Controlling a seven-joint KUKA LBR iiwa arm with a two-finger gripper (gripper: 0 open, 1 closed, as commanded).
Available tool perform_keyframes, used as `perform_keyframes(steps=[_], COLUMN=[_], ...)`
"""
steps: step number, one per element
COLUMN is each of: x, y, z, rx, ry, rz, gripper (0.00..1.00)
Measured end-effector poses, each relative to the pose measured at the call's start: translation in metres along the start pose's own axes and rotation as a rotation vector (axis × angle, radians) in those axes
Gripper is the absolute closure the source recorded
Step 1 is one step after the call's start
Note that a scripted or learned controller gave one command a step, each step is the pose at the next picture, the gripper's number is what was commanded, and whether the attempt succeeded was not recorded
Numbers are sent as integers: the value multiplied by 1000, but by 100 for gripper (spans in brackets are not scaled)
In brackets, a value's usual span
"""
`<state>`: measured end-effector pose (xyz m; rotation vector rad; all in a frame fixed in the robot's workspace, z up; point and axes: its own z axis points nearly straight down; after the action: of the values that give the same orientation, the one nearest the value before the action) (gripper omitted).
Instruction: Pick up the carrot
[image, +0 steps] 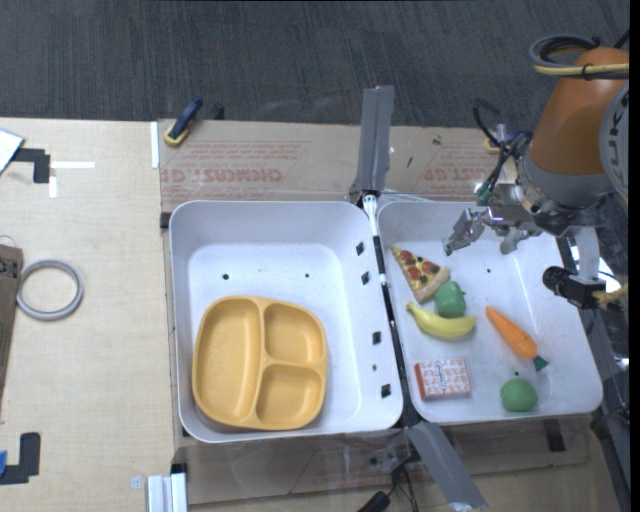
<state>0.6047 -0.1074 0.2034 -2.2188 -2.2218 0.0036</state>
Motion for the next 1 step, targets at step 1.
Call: perform_keyframes(steps=[1], x=[-49], y=[-75], z=[57], rx=[1], ry=[1], rz=[146], gripper=[0])
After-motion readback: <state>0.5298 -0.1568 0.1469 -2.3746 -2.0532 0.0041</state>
